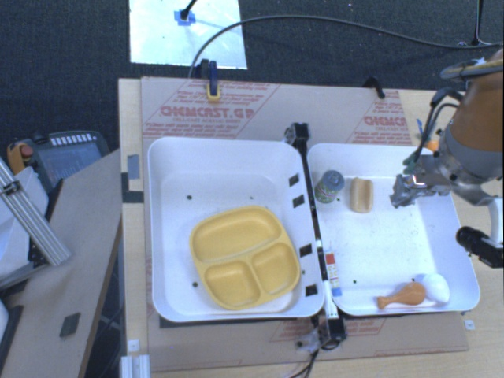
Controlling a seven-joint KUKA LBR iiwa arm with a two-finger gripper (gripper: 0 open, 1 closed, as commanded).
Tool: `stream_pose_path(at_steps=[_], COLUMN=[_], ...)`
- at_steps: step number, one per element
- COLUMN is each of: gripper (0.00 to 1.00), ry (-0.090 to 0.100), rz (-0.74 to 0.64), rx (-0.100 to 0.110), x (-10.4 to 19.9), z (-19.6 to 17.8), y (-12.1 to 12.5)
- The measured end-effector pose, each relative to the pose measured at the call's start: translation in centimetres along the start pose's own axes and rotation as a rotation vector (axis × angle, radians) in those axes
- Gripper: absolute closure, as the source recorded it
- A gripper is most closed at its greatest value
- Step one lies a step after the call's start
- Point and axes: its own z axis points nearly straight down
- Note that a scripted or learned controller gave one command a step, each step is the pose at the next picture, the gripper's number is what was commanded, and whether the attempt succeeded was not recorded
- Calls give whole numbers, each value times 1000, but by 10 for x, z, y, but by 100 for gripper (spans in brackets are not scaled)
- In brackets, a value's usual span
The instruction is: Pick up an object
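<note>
The right bin (394, 242) holds a small grey-green can (329, 186) near its back left corner and a tan bread roll (361, 194) just right of it. At the bin's front right lie a tan toy drumstick (402, 295) and a white egg (435, 287), touching each other. My gripper (404, 190) hangs over the back right part of this bin, a little to the right of the bread roll and apart from it. Nothing shows between its tips.
The left bin (169, 211) holds a yellow divided plate (244, 255) toward its front. A black divider strip (309, 211) runs between the bins. Cardboard (236, 109) lies under both bins, and a control pendant (67, 152) sits off to the left.
</note>
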Motion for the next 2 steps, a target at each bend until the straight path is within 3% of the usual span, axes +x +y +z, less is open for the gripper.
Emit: stream_pose_path(at_steps=[2], gripper=[100], ry=[3], rz=[-6], rx=[4], x=[105], z=[0], y=[38])
